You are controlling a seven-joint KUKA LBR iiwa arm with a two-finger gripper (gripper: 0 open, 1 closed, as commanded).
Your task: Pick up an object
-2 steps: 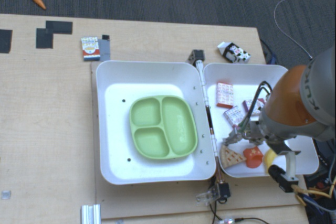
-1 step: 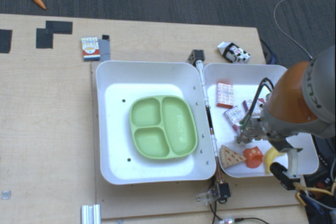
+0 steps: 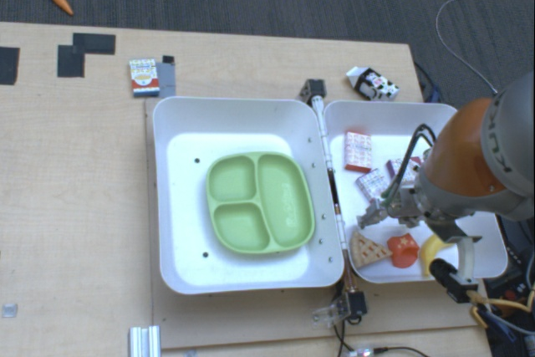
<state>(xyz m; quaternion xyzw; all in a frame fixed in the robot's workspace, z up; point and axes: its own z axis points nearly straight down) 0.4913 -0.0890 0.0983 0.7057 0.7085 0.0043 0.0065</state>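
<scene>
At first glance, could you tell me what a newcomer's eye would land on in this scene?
Probably the pale green divided plate in the middle of the left bin. Next, the arm's orange band over the right bin, where a red item, a cracker-like wedge and a pink packet lie.

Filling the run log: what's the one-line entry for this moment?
arm: over right bin | grasp: unconfirmed | green tray: left bin | toy tomato: right bin

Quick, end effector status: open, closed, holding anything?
End effector: over the right bin, above the toy items near the red piece; open or closed cannot be told, and no object is seen in its grip.
</scene>
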